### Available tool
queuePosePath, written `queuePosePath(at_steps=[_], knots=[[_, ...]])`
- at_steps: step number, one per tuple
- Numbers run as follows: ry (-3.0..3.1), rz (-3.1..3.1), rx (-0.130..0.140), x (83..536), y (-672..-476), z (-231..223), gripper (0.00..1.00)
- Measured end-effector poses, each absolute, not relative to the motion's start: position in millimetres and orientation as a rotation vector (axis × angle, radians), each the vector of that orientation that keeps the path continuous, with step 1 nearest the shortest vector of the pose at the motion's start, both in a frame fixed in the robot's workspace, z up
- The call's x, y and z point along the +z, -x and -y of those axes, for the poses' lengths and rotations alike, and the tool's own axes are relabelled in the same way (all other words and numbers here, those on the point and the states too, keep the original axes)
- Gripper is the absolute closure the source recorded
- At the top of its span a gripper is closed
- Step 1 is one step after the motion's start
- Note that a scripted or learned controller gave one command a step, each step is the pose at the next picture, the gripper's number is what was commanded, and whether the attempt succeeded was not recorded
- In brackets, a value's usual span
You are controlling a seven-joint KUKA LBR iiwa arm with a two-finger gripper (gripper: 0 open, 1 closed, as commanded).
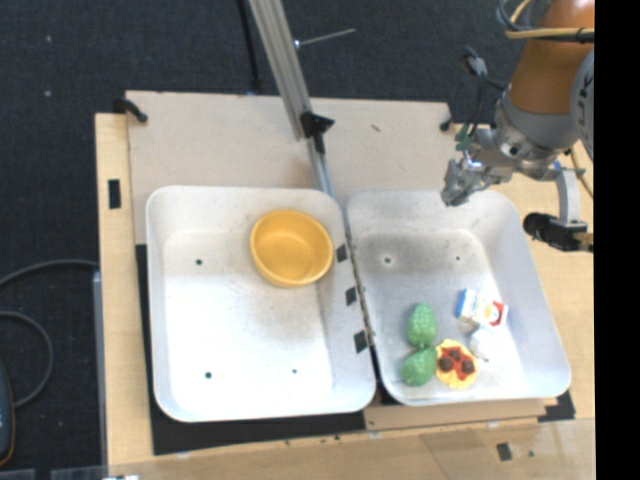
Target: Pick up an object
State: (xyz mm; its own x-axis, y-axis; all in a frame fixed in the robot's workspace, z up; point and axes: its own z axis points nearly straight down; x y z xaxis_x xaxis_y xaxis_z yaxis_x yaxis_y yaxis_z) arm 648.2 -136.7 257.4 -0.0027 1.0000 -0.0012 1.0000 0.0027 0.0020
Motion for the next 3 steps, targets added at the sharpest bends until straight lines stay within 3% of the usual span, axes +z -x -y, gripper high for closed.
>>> queuePosePath(at_steps=[1,3], knots=[[-2.212,-2.228,0.004,262,-659.1,79,1.00],[-2.215,-2.229,-0.002,252,-659.0,-23,1.00]])
